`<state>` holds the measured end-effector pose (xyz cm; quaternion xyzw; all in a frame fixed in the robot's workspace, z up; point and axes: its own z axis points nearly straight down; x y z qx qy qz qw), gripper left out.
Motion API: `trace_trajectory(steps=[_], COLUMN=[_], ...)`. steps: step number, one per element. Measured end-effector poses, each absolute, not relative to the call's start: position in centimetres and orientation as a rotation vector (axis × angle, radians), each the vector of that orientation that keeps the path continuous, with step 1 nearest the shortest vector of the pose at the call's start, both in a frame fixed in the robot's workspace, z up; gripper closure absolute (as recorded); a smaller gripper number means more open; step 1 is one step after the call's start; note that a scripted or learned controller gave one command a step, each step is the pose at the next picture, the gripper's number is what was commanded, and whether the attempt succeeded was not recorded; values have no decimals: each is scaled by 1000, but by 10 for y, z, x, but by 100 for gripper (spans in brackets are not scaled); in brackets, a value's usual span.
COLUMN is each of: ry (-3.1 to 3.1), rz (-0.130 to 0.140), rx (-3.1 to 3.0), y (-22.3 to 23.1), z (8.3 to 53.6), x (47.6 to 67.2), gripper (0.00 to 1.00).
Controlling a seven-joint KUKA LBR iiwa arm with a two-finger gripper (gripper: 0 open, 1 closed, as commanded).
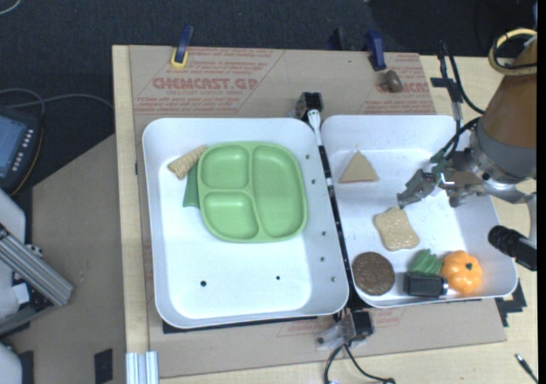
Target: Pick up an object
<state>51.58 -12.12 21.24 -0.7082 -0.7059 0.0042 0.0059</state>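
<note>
My gripper (432,194) hangs over the right bin (444,130), reaching in from the right. Its fingers are open with nothing between them. Just below and left of it lies a tan square bread slice (396,229). A tan triangular piece (358,168) rests to the upper left of the gripper. Along the bin's front edge sit a brown round patty (374,272), a green item (424,263), a small black item (422,286) and an orange pumpkin-like toy (462,272).
The left bin (247,288) holds a green divided plate (252,191), with a tan wafer (185,163) and a green scrap (189,192) at its left edge. Clamps (181,49) hold the cardboard base at the back. The bins' shared wall (327,194) runs between them.
</note>
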Motion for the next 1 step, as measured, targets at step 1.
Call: trace_trajectory(steps=[1], ry=[-2221], rz=[0], rx=[-2221], y=[-121], z=[220], x=[519], gripper=[0])
